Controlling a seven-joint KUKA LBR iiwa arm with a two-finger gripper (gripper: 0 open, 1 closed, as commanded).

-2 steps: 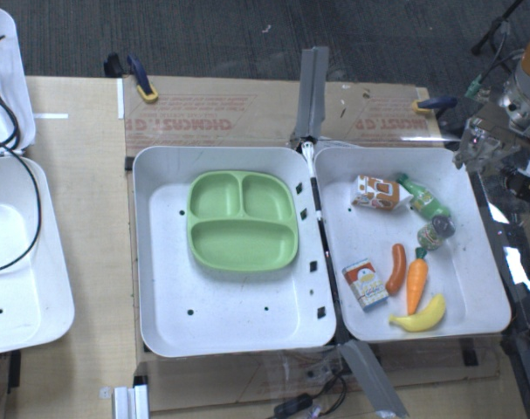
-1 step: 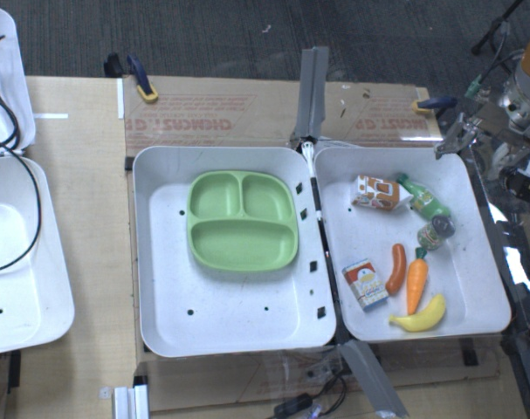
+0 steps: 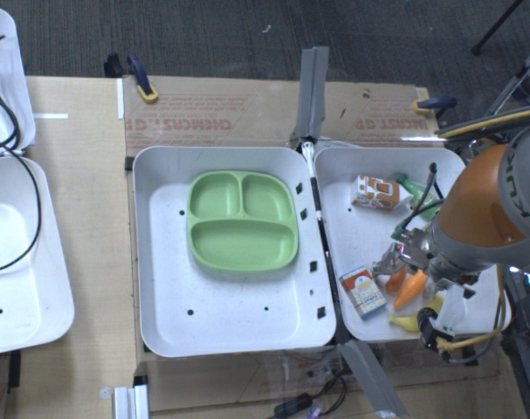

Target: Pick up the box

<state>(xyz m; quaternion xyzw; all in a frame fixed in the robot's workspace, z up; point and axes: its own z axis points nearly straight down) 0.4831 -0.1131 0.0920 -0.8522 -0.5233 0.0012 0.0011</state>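
Observation:
Two boxes lie in the right bin (image 3: 334,234). A small orange and white carton (image 3: 375,192) sits near the bin's far wall. A flat white box with a red and blue label (image 3: 363,291) lies near the front left corner. My gripper (image 3: 393,258) is low in the bin, between the two boxes and just right of the flat box, above an orange carrot-like toy (image 3: 409,287). The arm's orange band (image 3: 481,201) hides the bin's right side. I see nothing held.
A green divided plate (image 3: 243,220) lies in the left bin (image 3: 160,304). A yellow banana-like toy (image 3: 404,323) rests at the right bin's front, and a green item (image 3: 411,185) sits beside the carton. A grey divider post (image 3: 312,94) stands behind the bins.

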